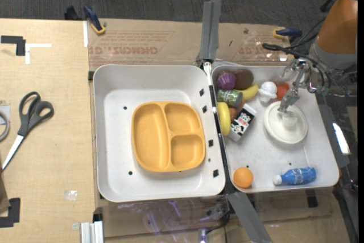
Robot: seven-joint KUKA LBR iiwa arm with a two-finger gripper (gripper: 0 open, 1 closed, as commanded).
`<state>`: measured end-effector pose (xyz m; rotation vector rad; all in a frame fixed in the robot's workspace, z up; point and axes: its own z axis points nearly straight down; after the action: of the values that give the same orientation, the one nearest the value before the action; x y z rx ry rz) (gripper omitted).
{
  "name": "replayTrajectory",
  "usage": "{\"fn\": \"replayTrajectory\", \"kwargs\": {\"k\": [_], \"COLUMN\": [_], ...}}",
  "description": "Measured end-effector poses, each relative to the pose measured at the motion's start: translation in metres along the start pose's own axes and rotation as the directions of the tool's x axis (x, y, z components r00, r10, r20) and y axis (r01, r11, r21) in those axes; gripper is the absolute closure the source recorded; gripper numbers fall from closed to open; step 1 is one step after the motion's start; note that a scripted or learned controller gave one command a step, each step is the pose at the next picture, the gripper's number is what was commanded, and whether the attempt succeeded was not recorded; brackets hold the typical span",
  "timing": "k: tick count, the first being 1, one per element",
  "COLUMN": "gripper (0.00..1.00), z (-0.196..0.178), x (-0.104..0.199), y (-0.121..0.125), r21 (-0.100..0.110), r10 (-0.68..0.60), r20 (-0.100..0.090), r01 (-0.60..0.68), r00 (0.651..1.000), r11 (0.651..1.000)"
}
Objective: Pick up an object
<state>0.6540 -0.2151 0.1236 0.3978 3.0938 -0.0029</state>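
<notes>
Fingers (290,101) over white plate (286,126) — right bin (267,165)

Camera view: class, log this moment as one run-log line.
arm: over right bin | claw: above white plate, nothing seen held | left bin: yellow tray | task: pending

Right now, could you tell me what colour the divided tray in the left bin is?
The divided tray is yellow-orange, seen clearly in the camera view.
</notes>
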Motion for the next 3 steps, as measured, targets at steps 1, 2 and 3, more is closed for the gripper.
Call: {"fn": "replayTrajectory", "kwargs": {"k": [1,2,3], "gripper": [0.00,0.00,1.00], "z": [0.029,0.030,0.020], "x": [0.008,0.029,0.027], "y": [0.022,0.072,0.072], "r21": [0.003,0.015,0.014], "r10": [0.135,0.671,0.668], "r20": [-0.015,-0.013,-0.008], "r01": [-0.135,-0.671,-0.668], "r00": [0.991,0.741,0.744], "r11": [0.991,0.741,0.744]}}
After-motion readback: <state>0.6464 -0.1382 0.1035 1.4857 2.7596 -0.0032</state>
